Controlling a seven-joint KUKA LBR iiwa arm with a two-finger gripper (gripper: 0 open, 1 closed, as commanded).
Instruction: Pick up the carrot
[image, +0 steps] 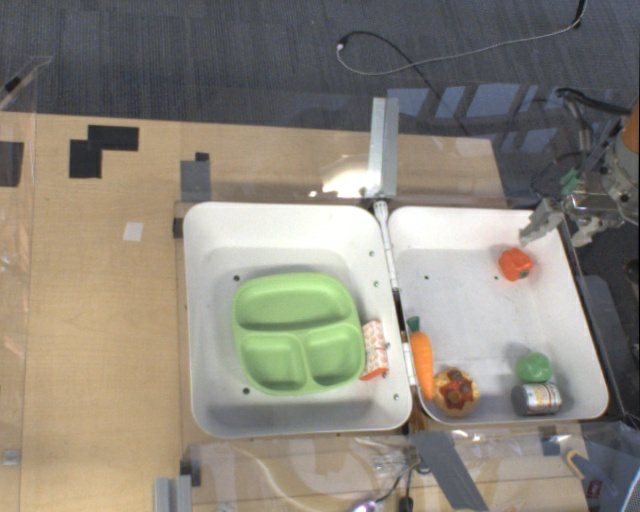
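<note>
The carrot (423, 364) is orange with a small green top. It lies lengthwise against the left wall of the right bin (470, 300), near the front. My gripper (553, 231) hangs over the far right corner of that bin, well away from the carrot. Its fingers (533, 226) are spread open with nothing between them. A red-orange fruit (515, 264) sits just below and left of the gripper.
A speckled red and yellow item (456, 391) touches the carrot's lower end. A green ball (534, 366) and a tin can (538, 399) sit at the front right. The left bin (210, 260) holds a green divided plate (298, 332) and a striped packet (374, 349).
</note>
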